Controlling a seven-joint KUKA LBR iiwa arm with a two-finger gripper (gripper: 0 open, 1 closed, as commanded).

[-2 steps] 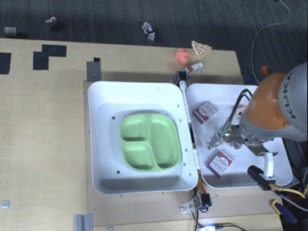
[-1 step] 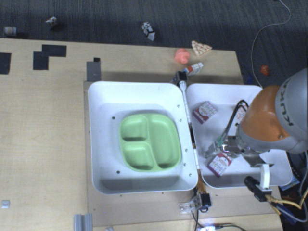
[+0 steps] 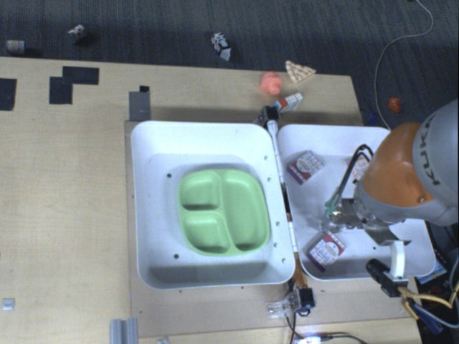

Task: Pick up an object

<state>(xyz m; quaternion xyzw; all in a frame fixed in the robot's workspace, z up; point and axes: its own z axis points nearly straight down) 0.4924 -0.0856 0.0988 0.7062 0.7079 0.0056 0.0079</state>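
In the camera view, the arm (image 3: 412, 174) enters from the right of the frame and hangs over the right bin (image 3: 323, 138). Its gripper (image 3: 337, 217) is low in this bin, but I cannot tell its state. A small red-and-white packet (image 3: 326, 249) lies just below the gripper, and a second packet (image 3: 305, 166) lies in the upper left of the same bin. The left bin (image 3: 150, 156) holds a green divided plate (image 3: 224, 211). Both bins stand on the wooden counter (image 3: 64, 213).

Arm (image 3: 423, 170): grey rounded casing, dark raised lettering on side. Broad glossy orange band (image 3: 394, 167) above wrist. Thin black cable (image 3: 351, 167) looping along wrist. Metallic grey wrist section (image 3: 358, 215) below band.
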